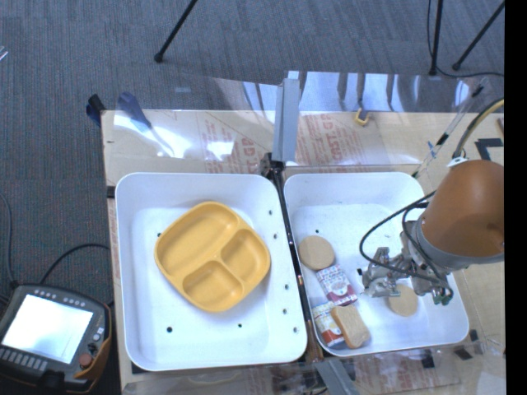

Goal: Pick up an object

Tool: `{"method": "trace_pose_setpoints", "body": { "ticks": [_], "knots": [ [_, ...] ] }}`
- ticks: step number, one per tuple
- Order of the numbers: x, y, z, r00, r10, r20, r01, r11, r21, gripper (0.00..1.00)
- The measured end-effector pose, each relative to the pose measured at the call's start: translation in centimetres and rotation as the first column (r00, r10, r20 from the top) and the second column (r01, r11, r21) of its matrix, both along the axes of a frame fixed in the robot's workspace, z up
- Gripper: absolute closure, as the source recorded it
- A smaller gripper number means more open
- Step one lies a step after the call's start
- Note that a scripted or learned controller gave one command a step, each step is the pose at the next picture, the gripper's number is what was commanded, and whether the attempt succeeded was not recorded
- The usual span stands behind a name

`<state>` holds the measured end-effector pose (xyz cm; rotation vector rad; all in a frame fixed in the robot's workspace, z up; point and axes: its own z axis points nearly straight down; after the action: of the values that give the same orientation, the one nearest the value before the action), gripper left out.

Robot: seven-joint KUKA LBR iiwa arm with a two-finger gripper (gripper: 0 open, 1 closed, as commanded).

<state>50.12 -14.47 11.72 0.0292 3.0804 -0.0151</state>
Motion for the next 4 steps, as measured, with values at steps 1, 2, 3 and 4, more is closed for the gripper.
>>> {"method": "trace_pose_setpoints", "body": {
  "ticks": [1,2,3,4],
  "knots": [
    [-1.9,4.0,-2.4,0.976,-0.212,-0.042,0.213,0.977,0.012,1.0],
    [-0.7,11.9,7.1,0.974,0.22,-0.056,-0.219,0.976,0.011,1.0],
    [-0.4,16.4,6.9,0.747,0.662,-0.06,-0.662,0.749,0.013,1.0],
    [-1.4,11.7,6.9,0.551,0.833,-0.061,-0.834,0.552,0.014,1.0]
  ]
}}
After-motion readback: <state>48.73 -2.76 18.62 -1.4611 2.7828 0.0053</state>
